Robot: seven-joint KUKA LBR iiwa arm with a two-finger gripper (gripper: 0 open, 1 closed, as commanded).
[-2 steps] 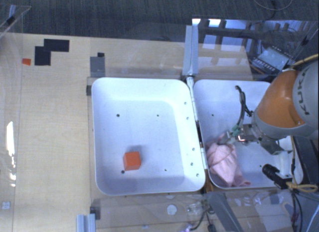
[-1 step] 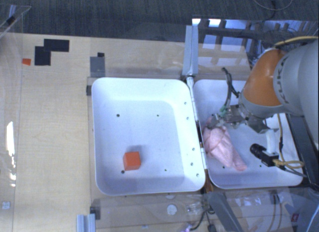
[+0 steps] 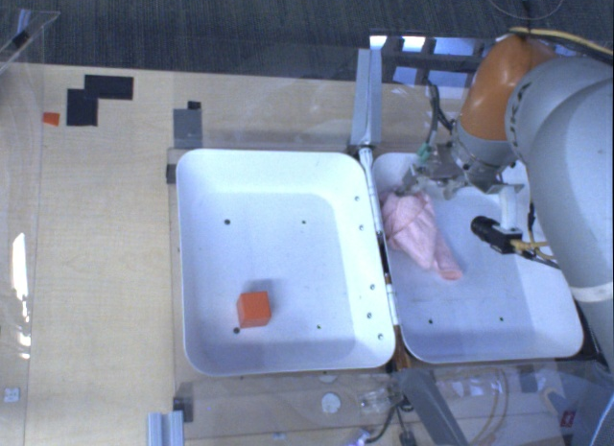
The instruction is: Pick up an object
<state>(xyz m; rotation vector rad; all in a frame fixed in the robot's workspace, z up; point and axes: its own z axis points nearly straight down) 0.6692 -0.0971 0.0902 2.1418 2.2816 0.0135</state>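
Note:
A crumpled pink cloth (image 3: 420,233) lies in the right bin (image 3: 499,339), against its left wall. An orange cube (image 3: 254,309) sits in the left bin (image 3: 288,185), toward its near left corner. My gripper (image 3: 435,174) hangs over the far left part of the right bin, just above the upper end of the pink cloth. The grey arm with its orange band (image 3: 499,80) comes in from the right and covers the bin's far right corner. I see nothing held in the gripper.
A black clip with yellow cable (image 3: 497,234) hangs off the arm over the right bin, to the right of the cloth. A metal divider (image 3: 366,99) rises between the bins at the back. Black markers (image 3: 96,97) lie on the wooden bench at far left.

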